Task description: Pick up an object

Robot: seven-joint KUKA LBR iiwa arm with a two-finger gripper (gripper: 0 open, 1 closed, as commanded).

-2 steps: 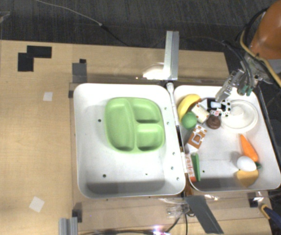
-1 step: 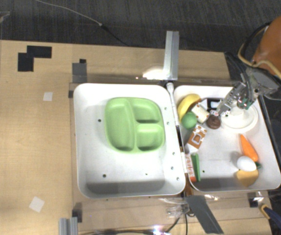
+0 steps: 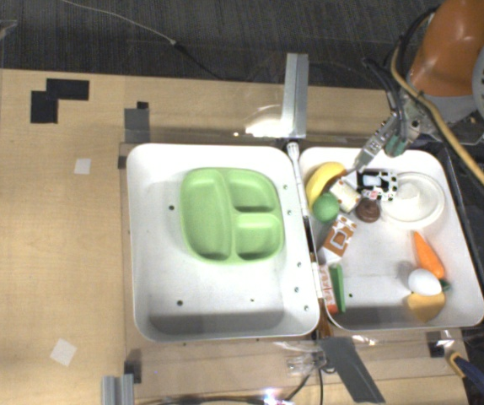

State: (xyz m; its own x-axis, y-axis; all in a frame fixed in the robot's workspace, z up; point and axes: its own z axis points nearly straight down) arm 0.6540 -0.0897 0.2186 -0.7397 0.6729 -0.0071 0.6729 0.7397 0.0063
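The right bin [image 3: 470,306] holds several small items. A yellow banana [image 3: 322,179] and a green ball [image 3: 325,208] lie at its left wall. A brown round piece [image 3: 367,212] sits beside them. My gripper [image 3: 369,186] hangs low over the bin's upper middle, just right of the banana and directly above the brown piece. Its black-and-white body hides what is beneath it. An orange carrot [image 3: 428,256], a white egg [image 3: 424,283] and a yellow piece [image 3: 426,307] lie at the lower right.
A white plate [image 3: 421,199] lies right of the gripper. A small brown-and-white box [image 3: 338,239] and a green-and-red marker [image 3: 337,287] lie along the right bin's left side. The left bin [image 3: 153,251] holds a green divided tray [image 3: 229,213]. The arm's orange band [image 3: 461,32] is at the top right.
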